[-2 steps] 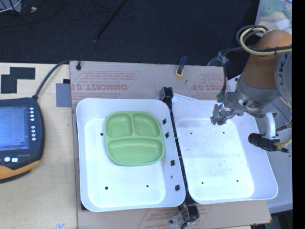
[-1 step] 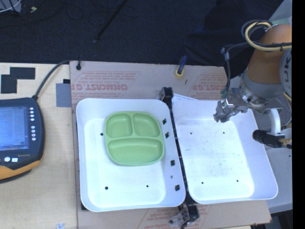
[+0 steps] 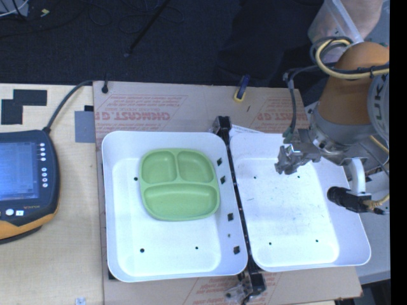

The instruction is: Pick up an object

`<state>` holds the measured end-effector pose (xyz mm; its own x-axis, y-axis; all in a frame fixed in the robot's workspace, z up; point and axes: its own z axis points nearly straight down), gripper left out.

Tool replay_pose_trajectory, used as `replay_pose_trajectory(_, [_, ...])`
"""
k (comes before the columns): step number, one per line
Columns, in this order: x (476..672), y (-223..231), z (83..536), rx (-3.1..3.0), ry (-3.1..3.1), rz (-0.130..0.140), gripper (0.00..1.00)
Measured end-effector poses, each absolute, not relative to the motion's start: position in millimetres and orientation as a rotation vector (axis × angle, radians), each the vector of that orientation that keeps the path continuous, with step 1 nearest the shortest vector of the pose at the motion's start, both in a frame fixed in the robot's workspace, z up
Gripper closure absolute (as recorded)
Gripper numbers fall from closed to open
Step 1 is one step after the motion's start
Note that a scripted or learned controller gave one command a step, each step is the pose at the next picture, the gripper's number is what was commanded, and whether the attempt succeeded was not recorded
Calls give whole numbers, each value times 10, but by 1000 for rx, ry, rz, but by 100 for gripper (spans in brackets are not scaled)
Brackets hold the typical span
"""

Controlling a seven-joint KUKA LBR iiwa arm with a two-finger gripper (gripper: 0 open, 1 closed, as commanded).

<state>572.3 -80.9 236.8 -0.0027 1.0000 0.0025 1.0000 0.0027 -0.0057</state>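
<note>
Plainly resting flat in the left bin (image 3: pixel 121 246), toward its twelve o'clock end: pale green divided plate (image 3: pixel 179 185), glossy, rounded-square, three compartments; over the right bin (image 3: pixel 356 250) at about eleven o'clock, gripper (image 3: pixel 287 162), nothing seen held.

Dark, perhaps carpeted floor (image 3: pixel 159 30) beyond pale wooden bench (image 3: pixel 51 265)

Brown cardboard sheet (image 3: pixel 152 110) under the bins: red printed lettering, upside down, partly legible as "GHMCMST". Matching red print near its right end, unreadable.
</note>
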Motion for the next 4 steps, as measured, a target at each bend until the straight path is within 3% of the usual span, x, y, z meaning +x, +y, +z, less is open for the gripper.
replay_pose_trajectory(1, [5474,-363,2297,-2213,-2220,5,100])
replay_pose_trajectory(4, [5520,-476,2175,-2217,-2218,7,100])
